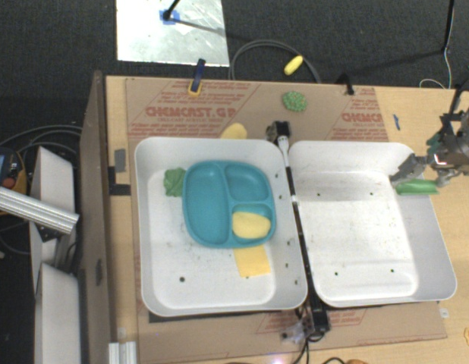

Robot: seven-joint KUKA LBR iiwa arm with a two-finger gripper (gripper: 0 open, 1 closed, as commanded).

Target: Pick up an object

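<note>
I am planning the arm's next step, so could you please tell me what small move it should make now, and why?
Probably lift a little: the gripper sits at the right bin's far right rim, and a green object seems to lie at the fingers. Raising would show whether it is truly held.

Two bins sit side by side at the frame's centre. The left bin (155, 279) holds a divided plate (212, 207); a rounded piece (251, 224) lies in its lower right compartment. A leafy piece (174, 181) touches the plate's left edge. A flat slice (253, 262) lies just below the plate. The right bin (417, 279) sits beside it.
</note>
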